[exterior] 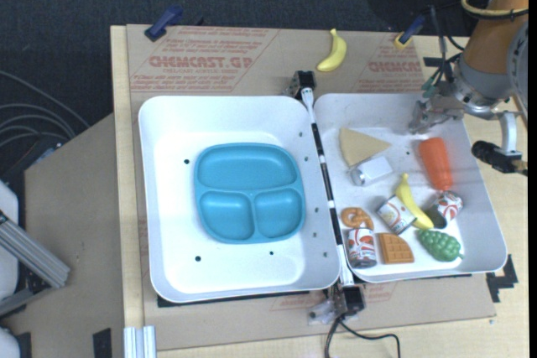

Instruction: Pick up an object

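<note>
The right bin (491, 251) holds several toy foods: a pale cheese wedge (363, 144), a small white block (372, 172), an orange carrot (435, 163), a yellow banana (413, 199), a pretzel (356, 218), a waffle (394, 249), a green bunch (440, 245) and small cans (361, 246). The gripper (424, 116) hangs over that bin's far right corner, just above and behind the carrot. The grey arm with its orange band (491, 29) comes in from the upper right. No object shows between the fingers.
The left bin (168, 256) carries a blue divided plate (248, 190). A second banana (332, 53) lies on the cardboard behind the bins. Blue clamps (162, 23) sit at the board's far edge. Cables run along the left floor.
</note>
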`<state>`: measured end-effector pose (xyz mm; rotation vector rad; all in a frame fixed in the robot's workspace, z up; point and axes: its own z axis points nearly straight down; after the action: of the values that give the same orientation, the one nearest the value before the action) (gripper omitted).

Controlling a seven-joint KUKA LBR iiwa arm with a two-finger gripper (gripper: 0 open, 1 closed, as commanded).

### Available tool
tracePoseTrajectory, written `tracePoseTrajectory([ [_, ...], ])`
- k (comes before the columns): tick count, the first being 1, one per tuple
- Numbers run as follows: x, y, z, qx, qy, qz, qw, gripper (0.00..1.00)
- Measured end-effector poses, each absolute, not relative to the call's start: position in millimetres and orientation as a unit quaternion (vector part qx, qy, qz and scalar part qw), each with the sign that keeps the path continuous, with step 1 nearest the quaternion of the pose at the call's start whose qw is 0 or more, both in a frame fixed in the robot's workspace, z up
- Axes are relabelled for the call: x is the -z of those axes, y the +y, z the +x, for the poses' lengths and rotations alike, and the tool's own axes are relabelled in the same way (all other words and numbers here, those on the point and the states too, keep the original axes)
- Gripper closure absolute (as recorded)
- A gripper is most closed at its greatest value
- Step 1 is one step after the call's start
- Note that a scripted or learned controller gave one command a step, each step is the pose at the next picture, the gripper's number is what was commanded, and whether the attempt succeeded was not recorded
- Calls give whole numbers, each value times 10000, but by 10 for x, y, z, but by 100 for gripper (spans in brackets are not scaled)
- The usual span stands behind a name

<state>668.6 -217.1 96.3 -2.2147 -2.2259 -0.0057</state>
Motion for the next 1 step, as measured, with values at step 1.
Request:
tracePoseTrajectory([
  [1,-959,-2145,6687,22,-7097,-7045,42,0],
])
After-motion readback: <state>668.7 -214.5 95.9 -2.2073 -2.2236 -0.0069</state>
